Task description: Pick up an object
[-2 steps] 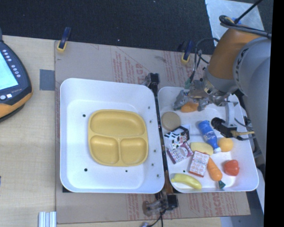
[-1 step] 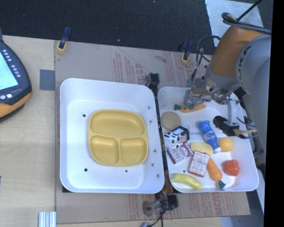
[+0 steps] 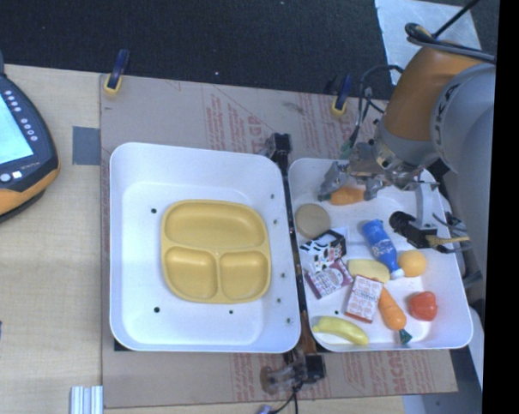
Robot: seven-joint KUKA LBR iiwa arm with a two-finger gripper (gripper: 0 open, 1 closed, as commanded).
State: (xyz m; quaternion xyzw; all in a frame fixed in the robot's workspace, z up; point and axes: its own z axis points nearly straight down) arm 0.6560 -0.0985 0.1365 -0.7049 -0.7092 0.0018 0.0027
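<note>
My gripper [image 3: 350, 189] is low over the far left corner of the right bin [image 3: 459, 279], and its fingers stand apart. A small orange piece [image 3: 347, 196] lies on the bin floor between the fingertips, which straddle it without visibly pressing on it. Just in front lie a tan round disc [image 3: 312, 220], a blue bottle [image 3: 382, 245] and a cow-patterned carton [image 3: 325, 247]. Nearer the front are a lemon [image 3: 412, 263], a red tomato [image 3: 423, 305], a carrot [image 3: 392, 310], a banana [image 3: 340, 331] and a red packet [image 3: 364, 298].
The left bin [image 3: 128, 265] holds a yellow divided plate [image 3: 215, 250]. An orange and grey handheld control unit [image 3: 9, 148] rests on the bench at far left. Clamps [image 3: 116, 71] hold the cardboard sheet at its far edge.
</note>
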